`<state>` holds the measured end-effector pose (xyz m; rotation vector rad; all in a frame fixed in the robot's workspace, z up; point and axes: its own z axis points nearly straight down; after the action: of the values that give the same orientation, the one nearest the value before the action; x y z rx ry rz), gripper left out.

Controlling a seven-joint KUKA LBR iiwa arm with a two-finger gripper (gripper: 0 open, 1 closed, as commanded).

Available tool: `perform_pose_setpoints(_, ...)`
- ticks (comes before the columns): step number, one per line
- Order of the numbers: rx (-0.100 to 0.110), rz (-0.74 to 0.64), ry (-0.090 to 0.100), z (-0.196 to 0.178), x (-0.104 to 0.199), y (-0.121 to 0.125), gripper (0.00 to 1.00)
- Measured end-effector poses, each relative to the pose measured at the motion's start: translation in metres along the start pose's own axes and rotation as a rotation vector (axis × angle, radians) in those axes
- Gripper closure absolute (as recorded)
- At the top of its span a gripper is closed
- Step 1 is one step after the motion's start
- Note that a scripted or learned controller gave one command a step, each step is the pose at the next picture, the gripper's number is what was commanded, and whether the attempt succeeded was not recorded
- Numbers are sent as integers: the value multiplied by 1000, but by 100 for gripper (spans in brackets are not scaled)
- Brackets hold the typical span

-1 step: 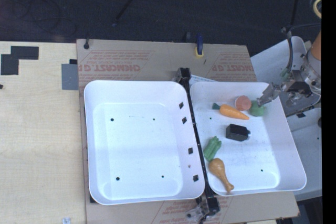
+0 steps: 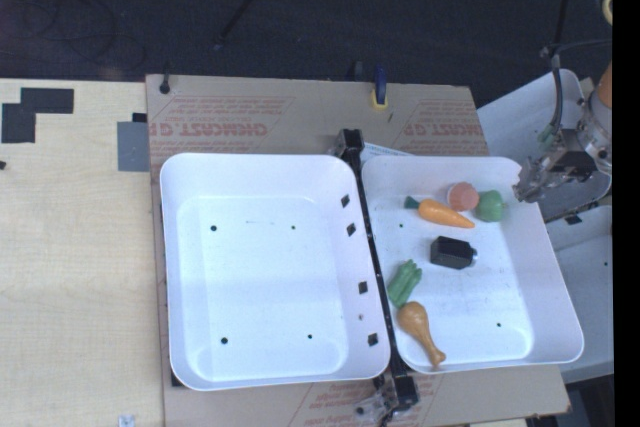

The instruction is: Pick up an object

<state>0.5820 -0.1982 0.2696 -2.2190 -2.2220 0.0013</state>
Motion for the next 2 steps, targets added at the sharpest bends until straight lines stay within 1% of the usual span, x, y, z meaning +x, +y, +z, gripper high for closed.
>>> perform_pose_setpoints(1,-14,-6,-2,-108,53,54,100)
perform_pose_setpoints(2,-2,-9,3,-118,149,63,100)
